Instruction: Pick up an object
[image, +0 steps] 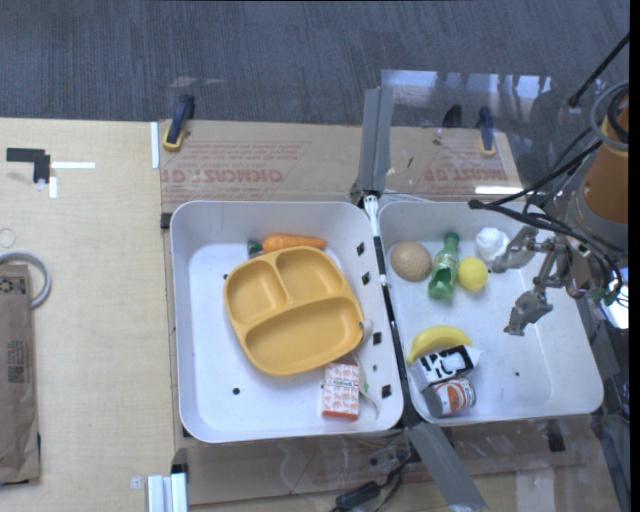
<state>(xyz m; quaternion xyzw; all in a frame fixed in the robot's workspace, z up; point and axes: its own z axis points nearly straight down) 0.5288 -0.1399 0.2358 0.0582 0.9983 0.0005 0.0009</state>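
Camera view: the gripper (524, 318) hangs over the right bin (560, 395), on its right-hand side, above bare white floor. Whether it is spread or closed cannot be told from this slant, and nothing shows caught in it. The arm (610, 180) comes in from the right edge, its orange band at the upper right, with dark cables looping across it.

The things to pick lie to the left of the gripper, all apart from it. Nearest is a lemon (473, 274), up and to the left, with a small white thing (490, 241) just beyond it toward the bin's far wall. A green bottle (444, 268) touches the lemon's left side, and a tan ball (410, 261) sits just beside the bottle. Lower down, to the gripper's lower left, a banana (439, 340) curves over a black-and-white pack (442, 363), and a can (452, 397) with a red label lies on its side near the bin's front left corner.

Across the divider, the left bin (200, 390) holds a yellow plate (293, 311) with three compartments, lying flat near the middle. A carrot (292, 242) rests against its far rim, and a small carton (341, 390) lies at its near edge. These are well apart from the gripper.

Beyond the bins, cardboard (260, 165) covers the bench, held by a blue clamp (180, 118).
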